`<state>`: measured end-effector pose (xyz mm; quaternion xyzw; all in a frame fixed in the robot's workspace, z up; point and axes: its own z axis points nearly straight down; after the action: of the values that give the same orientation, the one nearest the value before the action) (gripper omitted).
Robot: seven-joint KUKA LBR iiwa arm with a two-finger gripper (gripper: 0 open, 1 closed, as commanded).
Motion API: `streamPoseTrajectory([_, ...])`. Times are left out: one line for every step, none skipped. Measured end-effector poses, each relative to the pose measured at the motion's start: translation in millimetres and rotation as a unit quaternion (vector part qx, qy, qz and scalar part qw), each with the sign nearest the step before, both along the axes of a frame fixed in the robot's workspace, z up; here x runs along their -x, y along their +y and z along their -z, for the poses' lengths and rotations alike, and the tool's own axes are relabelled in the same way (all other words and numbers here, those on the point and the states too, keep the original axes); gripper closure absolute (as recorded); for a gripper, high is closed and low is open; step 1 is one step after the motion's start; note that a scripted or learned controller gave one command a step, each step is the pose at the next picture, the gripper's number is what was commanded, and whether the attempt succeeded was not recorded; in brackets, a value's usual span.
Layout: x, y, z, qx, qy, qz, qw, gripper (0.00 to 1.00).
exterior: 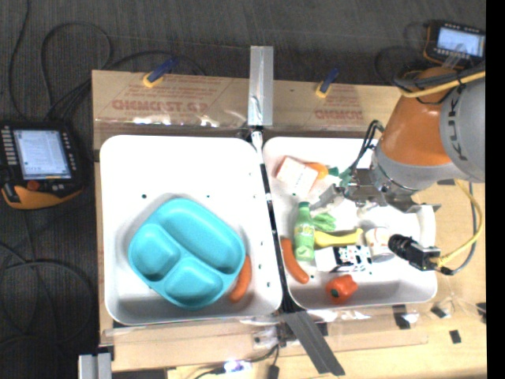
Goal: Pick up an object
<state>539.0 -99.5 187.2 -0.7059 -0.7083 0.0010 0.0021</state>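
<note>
Reaching into the right bin [426, 294], the gripper [347, 188] sits low over a tight heap: green bottle [304, 231], yellow piece [341, 236], white box [296, 173]; whether it grasps anything, I cannot tell. Crowding could make it nudge items aside or snag two together. The surface carries a left bin [118, 290] with a blue tray [186, 251]; cables cross dark carpet [47, 290] around it.

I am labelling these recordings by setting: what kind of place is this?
Probably a robotics lab or test cell: a robot arm reaches over two white bins of toy-like objects, a teach pendant lies beside them, and cables run over the carpet.
</note>
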Motion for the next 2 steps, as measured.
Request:
streamPoseTrajectory([-86.5,24.5,2.6,0.0002,-0.001,-0.023,0.9997,0.00])
streamPoseTrajectory([-131.4,-1.0,72.8,0.0005,-0.016,0.044,0.9989,0.00])
